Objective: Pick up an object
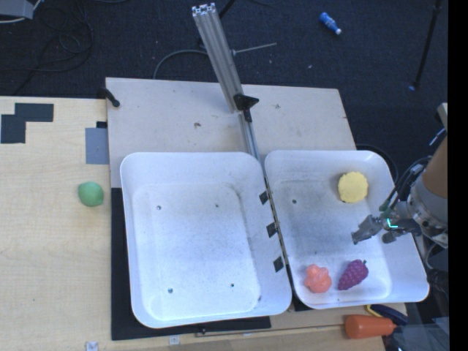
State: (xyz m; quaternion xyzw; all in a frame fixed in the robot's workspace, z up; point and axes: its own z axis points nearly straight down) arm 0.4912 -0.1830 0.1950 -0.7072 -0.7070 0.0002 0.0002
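Grey and dark, the gripper [371, 229] hovers over the right bin [322, 168], near its three o'clock rim; its jaws are too small and blurred to tell how far apart they stand, and nothing shows between them. Purple grapes [353, 274] lie near, toward seven o'clock of the gripper, an orange-pink toy [317, 278] just beside them at nine. A yellow lump [352, 187] sits toward eleven o'clock. Left bin [146, 168] adjoins. Well apart, at nine o'clock on the bench, rests a green ball [91, 194].

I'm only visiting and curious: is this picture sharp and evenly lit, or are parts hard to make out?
Camera view: soft overall; the white bins glare bright, the floor behind is dark, the end effector blurs at the right edge, and the purple grapes lack detail.
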